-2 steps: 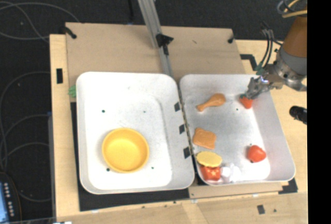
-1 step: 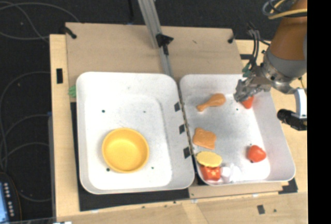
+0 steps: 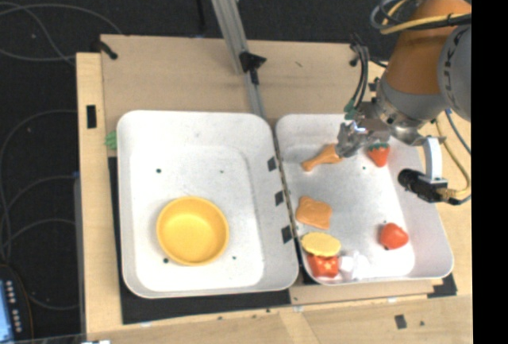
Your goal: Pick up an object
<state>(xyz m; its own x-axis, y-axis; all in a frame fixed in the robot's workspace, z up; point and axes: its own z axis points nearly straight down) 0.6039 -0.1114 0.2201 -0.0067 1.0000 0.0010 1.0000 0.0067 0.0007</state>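
Gripper [image 3: 349, 140] closed on orange drumstick-shaped toy [image 3: 321, 158] | glossy red round piece [image 3: 379, 155] just right | flat tan cracker [image 3: 313, 213] below

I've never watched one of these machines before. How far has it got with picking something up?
Done so far: the grey arm has reached into the right white bin, with its gripper at the far end. In hand: it sits right at a small orange-tan drumstick-shaped toy; whether the toy is gripped cannot be told. Left: lifting something out. The tan toast slice, red tomato-like toy and yellow bowl lie untouched.
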